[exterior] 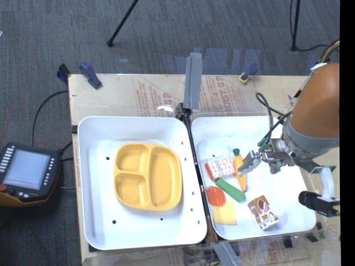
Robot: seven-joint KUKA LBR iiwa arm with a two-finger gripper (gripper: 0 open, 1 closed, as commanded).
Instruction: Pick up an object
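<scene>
Several toy foods lie in the right bin (288, 132). A red and white carton (220, 167) sits at the left, and an orange carrot with a green top (239, 172) lies beside it. Below them are a green cucumber (231, 189), a red tomato (216, 196) and a yellow cheese slice (224, 214). A brown and white carton (263, 212) lies further right. My gripper (248, 163) hangs low over the bin, right beside the carrot's right edge. Whether it touches the carrot is unclear.
The left bin (91, 148) holds a yellow divided plate (148, 176). A grey post (193, 85) rises at the back between the bins. The arm's orange band (319, 101) and cables overhang the right bin's right side. A tablet (25, 173) sits off the bench at the left.
</scene>
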